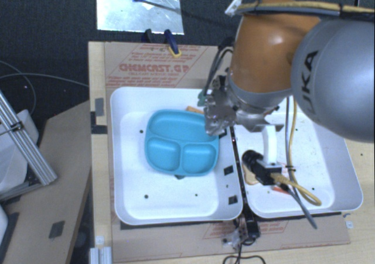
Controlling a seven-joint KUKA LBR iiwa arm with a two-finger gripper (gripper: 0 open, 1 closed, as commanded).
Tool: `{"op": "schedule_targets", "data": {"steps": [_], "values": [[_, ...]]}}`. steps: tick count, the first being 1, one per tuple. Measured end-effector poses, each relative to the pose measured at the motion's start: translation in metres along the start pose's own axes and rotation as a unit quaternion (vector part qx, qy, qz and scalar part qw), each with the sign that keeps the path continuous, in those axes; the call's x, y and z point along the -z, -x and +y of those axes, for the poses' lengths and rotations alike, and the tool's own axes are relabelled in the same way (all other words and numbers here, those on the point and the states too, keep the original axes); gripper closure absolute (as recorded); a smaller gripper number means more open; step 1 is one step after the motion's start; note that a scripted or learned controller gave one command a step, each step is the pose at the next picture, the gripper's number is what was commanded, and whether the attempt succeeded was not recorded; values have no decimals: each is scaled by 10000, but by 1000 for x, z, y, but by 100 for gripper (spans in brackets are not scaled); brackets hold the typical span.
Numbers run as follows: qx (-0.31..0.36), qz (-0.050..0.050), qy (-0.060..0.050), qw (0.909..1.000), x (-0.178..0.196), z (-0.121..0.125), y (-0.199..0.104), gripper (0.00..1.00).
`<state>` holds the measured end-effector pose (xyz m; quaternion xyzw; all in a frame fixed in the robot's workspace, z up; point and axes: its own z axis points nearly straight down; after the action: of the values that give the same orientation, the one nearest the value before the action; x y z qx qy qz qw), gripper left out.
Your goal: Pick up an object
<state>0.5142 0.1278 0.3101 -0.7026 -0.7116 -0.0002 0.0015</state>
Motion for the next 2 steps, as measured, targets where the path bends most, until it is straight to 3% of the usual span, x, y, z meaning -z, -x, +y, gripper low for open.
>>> {"op": "schedule_targets", "data": {"steps": [1,2], "values": [[-40,22,119,9999,193,-28,16,100],[-49,-26,-50,10000,47,-29,-11,100]]}}
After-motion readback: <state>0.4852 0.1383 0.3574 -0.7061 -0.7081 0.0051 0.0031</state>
